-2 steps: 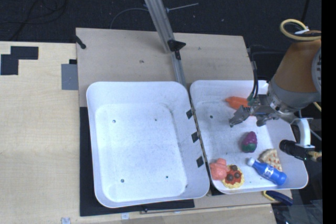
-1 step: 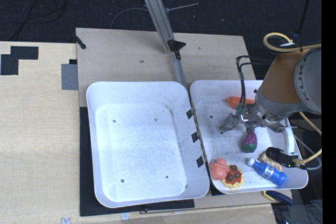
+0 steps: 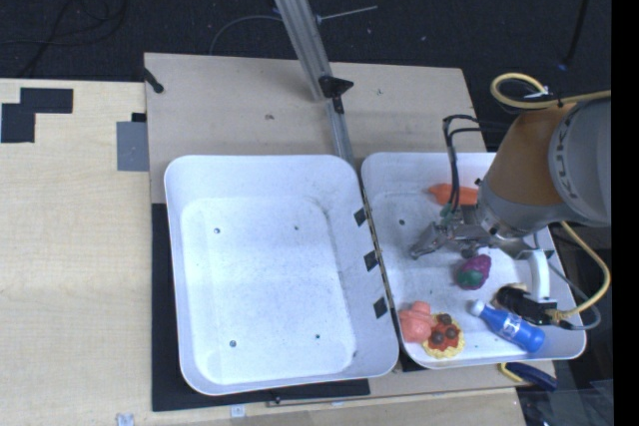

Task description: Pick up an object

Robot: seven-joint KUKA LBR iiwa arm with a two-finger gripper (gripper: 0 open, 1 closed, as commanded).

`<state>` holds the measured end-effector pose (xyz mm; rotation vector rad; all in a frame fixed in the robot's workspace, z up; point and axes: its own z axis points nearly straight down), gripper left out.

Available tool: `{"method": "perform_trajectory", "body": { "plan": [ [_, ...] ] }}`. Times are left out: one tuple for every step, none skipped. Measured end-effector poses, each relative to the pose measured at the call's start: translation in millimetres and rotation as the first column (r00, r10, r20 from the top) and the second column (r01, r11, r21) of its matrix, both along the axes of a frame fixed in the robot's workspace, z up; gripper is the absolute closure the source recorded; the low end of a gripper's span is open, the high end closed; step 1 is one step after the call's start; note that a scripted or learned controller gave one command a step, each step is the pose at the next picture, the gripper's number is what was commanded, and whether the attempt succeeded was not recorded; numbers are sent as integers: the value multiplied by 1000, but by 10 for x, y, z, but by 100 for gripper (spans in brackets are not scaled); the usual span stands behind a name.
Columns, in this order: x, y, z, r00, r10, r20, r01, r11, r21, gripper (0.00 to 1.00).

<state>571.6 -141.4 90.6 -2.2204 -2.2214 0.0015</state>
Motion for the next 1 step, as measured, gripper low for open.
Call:
{"method": "perform_trajectory", "body": {
  "plan": [
    [5, -8, 116, 1000, -2, 2, 2, 1000, 0, 100]
  ]
}}
